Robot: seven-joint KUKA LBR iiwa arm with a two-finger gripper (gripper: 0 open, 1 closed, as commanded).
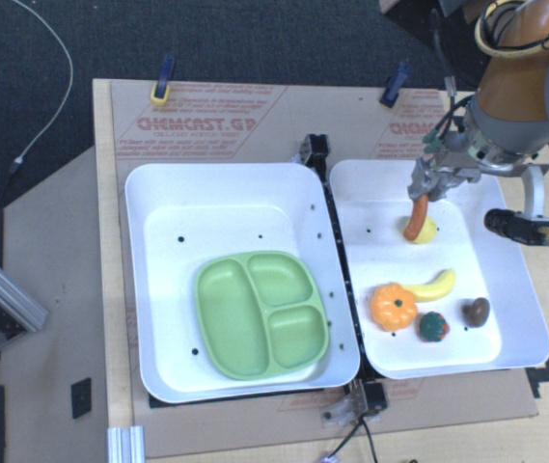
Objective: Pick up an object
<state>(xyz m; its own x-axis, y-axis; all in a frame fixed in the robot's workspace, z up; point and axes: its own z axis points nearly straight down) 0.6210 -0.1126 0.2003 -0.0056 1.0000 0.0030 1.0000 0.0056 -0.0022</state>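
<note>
1. At the far left edge of the table (110, 287) we see a yellow-and-blue clamp (163, 80) pinned to the brown board (255, 119) with red lettering that lies under both bins.
2. The left bin (158, 201) holds a green divided tray (260, 312) with three compartments, lying flat toward the near side of the bin.
3. A black clip (315, 149) sits at the far end of the seam between the two bins, and a second blue clamp (395, 83) stands on the far edge of the board just right of it.
4. In the right bin (506, 287), an orange pumpkin (393, 307) rests near the left wall, touching the near end of a yellow banana (434, 285) that curves away to the right.
5. Just right of the pumpkin, toward the near side, we find a small green-and-red item (433, 327), and further right a dark brown item (476, 311) stands apart from it.
6. Farther back in that bin, the gripper (426, 189) hangs over the far part, closed on the top end of an orange sausage-shaped object (415, 219), which hangs nearly upright.
7. A small yellow piece (427, 230) lies just beside the lower end of that object; we cannot tell whether they touch.
8. The grey arm with its orange band (530, 27) reaches in from the far right.
</note>
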